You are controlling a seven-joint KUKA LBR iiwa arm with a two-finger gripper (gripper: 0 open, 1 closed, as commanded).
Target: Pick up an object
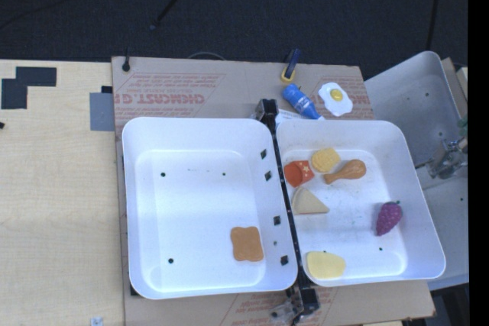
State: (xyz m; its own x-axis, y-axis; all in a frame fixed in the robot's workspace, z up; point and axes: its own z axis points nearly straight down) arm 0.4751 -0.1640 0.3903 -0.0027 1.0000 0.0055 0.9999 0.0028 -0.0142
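**Toys spread over two white bins**

Camera view: the left bin (pixel 137 280) is smooth white plastic with rounded corners and holds a single flat, orange-brown toast slice (pixel 246 243), roughly square, lying near its lower right corner.

The right bin (pixel 425 269), touching the left one along a black-clipped seam, holds the other things to pick. Near the seam lies a glossy red tomato piece (pixel 298 172). Just beside it are a round yellow waffle (pixel 325 159) with a gridded face and a tan drumstick (pixel 345 171), the three crowded close together. A pale cream wedge (pixel 309 201) lies just below them. A bumpy purple grape bunch (pixel 387 217) sits well apart towards the right wall, and a smooth pale-yellow lump (pixel 325 265) rests by the near rim.

Both bins stand on a printed cardboard sheet (pixel 191 88) over the light wooden bench (pixel 53 187). On the cardboard behind the right bin lie a blue bottle (pixel 301 101) and a fried egg (pixel 335 98).

Whether the claw is wide or narrow cannot be told.
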